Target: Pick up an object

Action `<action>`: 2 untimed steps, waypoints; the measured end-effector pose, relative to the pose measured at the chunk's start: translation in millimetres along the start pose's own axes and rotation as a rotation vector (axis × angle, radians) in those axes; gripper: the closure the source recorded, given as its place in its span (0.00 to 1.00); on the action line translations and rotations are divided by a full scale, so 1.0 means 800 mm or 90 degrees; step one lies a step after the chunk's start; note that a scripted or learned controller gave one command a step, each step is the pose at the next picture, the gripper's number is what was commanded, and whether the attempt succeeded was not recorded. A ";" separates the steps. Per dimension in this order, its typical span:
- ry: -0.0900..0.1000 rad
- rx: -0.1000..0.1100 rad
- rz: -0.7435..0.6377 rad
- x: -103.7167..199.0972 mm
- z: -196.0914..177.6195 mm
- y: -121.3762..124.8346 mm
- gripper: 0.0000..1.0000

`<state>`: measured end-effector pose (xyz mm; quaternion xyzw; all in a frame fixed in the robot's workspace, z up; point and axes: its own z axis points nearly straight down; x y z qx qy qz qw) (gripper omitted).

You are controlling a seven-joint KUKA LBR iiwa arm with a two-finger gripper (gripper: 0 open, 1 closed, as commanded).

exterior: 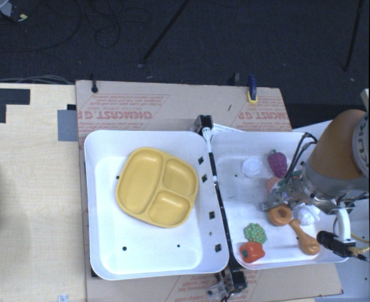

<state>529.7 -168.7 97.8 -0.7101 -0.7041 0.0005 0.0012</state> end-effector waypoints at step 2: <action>0.001 -0.007 -0.009 0.176 -0.121 0.096 1.00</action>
